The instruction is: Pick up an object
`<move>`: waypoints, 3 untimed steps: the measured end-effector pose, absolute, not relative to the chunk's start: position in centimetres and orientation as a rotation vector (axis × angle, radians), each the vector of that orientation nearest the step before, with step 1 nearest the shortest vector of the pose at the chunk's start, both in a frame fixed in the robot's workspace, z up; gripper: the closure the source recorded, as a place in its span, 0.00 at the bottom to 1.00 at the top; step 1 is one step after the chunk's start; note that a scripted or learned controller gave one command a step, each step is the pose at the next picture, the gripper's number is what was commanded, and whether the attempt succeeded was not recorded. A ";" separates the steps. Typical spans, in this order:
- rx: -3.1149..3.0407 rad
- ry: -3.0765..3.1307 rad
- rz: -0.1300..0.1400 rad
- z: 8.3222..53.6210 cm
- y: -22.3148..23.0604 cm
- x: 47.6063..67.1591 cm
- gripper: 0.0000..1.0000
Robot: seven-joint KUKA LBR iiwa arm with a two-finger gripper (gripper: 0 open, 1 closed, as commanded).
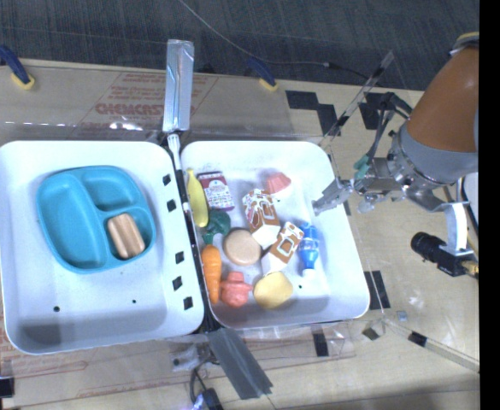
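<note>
The right bin (349, 273) holds several toy foods. A yellow banana (197, 199) and a red can (218, 189) lie at its left. A pink strawberry (277, 182) sits near the back. Two small cartons (258, 207) (285, 242) rest in the middle beside a round beige disc (242, 248). A blue bottle (308, 250) lies to the right of them. An orange carrot (211, 266), a red piece (235, 290) and a yellow lemon (273, 289) lie toward the front. My gripper (329, 197) hangs over the bin's right rim, above and to the right of the bottle, with nothing seen in it.
The left bin (27, 306) carries a blue divided plate (79, 212) with a brown bread roll (126, 235) in one compartment. A metal divider post (179, 84) stands between the bins at the back. Cables and black brackets (442, 254) lie on the bench to the right.
</note>
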State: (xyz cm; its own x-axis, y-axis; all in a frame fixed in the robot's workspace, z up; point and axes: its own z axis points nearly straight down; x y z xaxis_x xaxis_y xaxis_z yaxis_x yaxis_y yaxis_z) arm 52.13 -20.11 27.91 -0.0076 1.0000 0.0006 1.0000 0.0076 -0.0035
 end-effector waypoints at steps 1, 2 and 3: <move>-2.243 -2.211 -0.009 12.3 -19.7 48.3 0.00; -2.264 -2.203 -0.024 10.8 -20.2 50.7 0.00; -1.813 -2.569 -0.001 14.5 -19.7 50.6 0.00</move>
State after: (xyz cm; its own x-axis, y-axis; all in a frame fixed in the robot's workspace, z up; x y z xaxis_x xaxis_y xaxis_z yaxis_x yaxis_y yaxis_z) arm 50.64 -19.69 14.48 -0.3350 0.9422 -0.0022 0.9422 0.3350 0.0022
